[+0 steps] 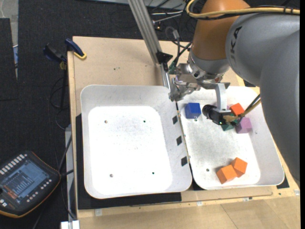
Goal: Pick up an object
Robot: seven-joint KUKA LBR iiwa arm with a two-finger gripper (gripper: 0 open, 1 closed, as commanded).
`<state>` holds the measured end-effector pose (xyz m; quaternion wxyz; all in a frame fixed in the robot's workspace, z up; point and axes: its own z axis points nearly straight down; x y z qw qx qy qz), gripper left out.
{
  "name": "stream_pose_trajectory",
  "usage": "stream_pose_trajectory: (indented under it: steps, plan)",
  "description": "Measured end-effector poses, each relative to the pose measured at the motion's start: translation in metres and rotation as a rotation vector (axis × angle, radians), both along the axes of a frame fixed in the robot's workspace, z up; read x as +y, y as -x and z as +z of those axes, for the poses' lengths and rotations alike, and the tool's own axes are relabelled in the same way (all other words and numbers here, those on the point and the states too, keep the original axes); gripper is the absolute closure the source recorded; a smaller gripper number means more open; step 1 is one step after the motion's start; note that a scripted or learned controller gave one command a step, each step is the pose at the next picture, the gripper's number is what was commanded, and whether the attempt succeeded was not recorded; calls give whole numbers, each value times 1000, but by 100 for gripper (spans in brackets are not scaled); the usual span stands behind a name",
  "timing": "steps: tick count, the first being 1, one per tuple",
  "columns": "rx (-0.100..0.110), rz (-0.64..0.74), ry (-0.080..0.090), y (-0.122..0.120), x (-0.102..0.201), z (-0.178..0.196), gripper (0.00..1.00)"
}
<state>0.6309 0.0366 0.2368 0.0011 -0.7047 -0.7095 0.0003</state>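
Tool [183, 92] above blue cube [192, 110] (right bin [267, 151])

1. This is a robotics lab or test cell, not a home or shop.
2. A large grey industrial robot arm with an orange band [224, 27] reaches over the work area, yellow and black cables looped across it.
3. A flat tan fibreboard tabletop [119, 61] carries two shallow white plastic bins [90, 99], set side by side like a fixed test rig.
4. A grey handheld control pendant with a lit screen [24, 182] lies on the dark floor at the lower left.
5. Slanted aluminium frame rails [143, 23] rise behind the tabletop, with loose black cabling [167, 6] near them.
6. A blue and yellow clamp [71, 49] grips the tabletop's far left corner.
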Motion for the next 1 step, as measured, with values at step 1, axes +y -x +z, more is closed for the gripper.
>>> stream_pose_trajectory:
  steps: [1]
  plan:
    - [-3, 1, 0, 1, 53, 6, 100]
